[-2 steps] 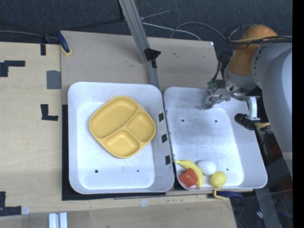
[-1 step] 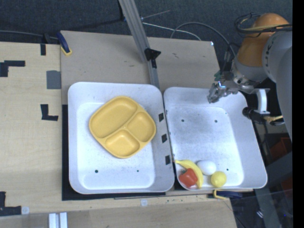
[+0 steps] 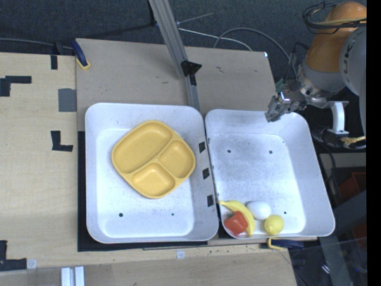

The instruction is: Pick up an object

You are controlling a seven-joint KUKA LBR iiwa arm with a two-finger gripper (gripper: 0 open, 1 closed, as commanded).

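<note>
Objects you could pick: four small toys in the right bin, one tray in the left.

Look to the near corner of the right bin (image 3: pixel 297 159) and you find a huddle: a yellow banana (image 3: pixel 243 210) curving over a red piece (image 3: pixel 236 223) that it touches, a white egg-shaped item (image 3: pixel 259 209) just beside the banana, and a small yellow ball (image 3: pixel 274 224) next to the egg, nearer the front wall. In the left bin (image 3: pixel 101 159) you see a yellow divided plate (image 3: pixel 153 158) with three compartments, lying flat and turned at an angle, well apart from the huddle.
</note>
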